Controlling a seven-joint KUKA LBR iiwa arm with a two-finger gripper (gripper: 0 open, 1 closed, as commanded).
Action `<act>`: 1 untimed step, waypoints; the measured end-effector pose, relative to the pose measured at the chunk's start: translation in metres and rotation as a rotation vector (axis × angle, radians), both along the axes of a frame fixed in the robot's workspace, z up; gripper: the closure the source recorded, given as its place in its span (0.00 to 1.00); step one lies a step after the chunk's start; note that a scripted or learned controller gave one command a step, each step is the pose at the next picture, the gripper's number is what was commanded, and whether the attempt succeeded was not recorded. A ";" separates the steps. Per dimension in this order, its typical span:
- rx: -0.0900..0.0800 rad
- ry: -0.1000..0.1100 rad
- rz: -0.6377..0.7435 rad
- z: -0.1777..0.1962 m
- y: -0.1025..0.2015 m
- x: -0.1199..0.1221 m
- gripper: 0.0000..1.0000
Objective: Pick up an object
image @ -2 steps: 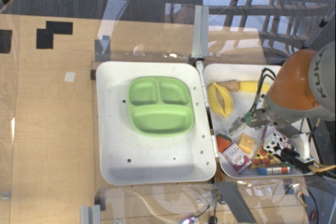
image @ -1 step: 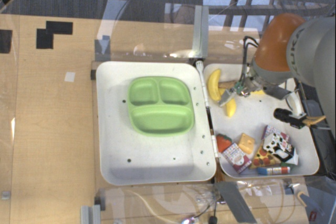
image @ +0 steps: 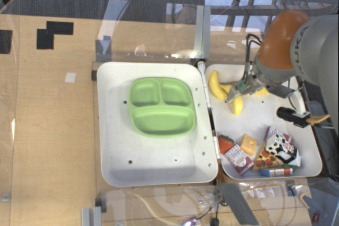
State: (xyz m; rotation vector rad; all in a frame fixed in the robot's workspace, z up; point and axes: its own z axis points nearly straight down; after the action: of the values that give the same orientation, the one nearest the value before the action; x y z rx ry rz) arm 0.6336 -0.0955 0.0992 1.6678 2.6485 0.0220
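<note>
Two white bins sat side by side across the middle of the frame. The left bin (image: 114,156) held a green divided plate (image: 160,106) near its centre, with bare floor all round it. The right bin (image: 312,161) was more crowded. The gripper (image: 237,93) hung low at its upper left, just beside the shared wall, and its fingers were down against a banana (image: 214,86); whether they were spread or clamped could not be told. A second banana (image: 238,105) lay touching the first. Open floor ran across the bin's middle. Along the lower edge lay a tomato (image: 225,143), a small box (image: 239,158), a cracker (image: 248,144), a cow-patterned carton (image: 279,147) and a marker (image: 275,171), close together.
</note>
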 end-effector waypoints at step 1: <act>-0.002 0.016 -0.299 0.084 0.034 0.034 1.00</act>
State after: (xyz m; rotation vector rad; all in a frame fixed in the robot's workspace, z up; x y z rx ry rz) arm 0.6679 -0.0617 0.1833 2.0509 2.3778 0.0026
